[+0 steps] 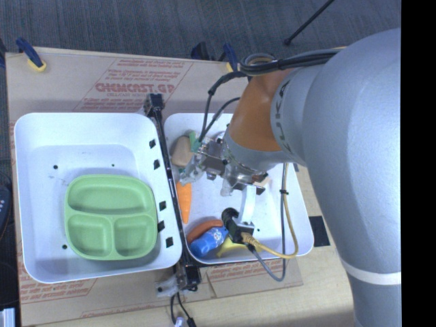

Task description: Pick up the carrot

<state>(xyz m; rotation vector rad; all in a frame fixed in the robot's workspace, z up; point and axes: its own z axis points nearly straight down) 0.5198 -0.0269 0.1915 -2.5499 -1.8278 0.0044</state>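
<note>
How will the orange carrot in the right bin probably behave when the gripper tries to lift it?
The carrot looks smooth and tapered, so it may slip toward its thin end when squeezed. Its round body could roll sideways if pushed. It lies close to the right bin wall, which probably leaves little room for a finger on that side.

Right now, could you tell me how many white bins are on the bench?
2. The left bin holds a green tray; the right bin holds the carrot, partly covered by the arm.

My gripper (193, 170) hangs mid-frame just above the carrot (184, 200) (lying against the right bin's (300, 240) left wall).
</note>
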